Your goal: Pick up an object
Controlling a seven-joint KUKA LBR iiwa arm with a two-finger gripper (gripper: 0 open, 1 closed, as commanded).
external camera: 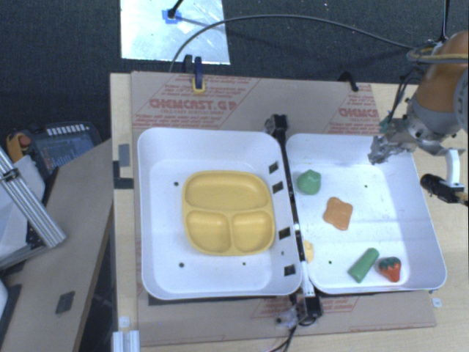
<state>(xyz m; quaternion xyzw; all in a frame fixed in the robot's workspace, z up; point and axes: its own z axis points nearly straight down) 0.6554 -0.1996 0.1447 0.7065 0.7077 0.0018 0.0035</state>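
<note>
Arm [440, 86]: grey with an orange band, reaching in from the right, over the far right corner of the right bin.
Tool [381, 151]: hangs just above the right bin's far edge, well apart from every object; whether it is open or closed, I cannot tell.
Right bin [410, 196]: white, shallow, holds five small things.
Green lump [308, 182]: near the bin's left wall, towards the far side.
Orange piece [338, 213]: mid-bin, just right of and nearer than the green lump.
Green stick [363, 265]: lying aslant near the front edge.
Strawberry [390, 268]: red with a green top, just beside the stick on its right.
Yellow bit [308, 251]: small, against the left wall; too small to identify.
Left bin [157, 160]: white, holds a yellow tray [229, 212] with three compartments in its middle.
Worktop [242, 101]: brown board with red print under both bins.
</note>
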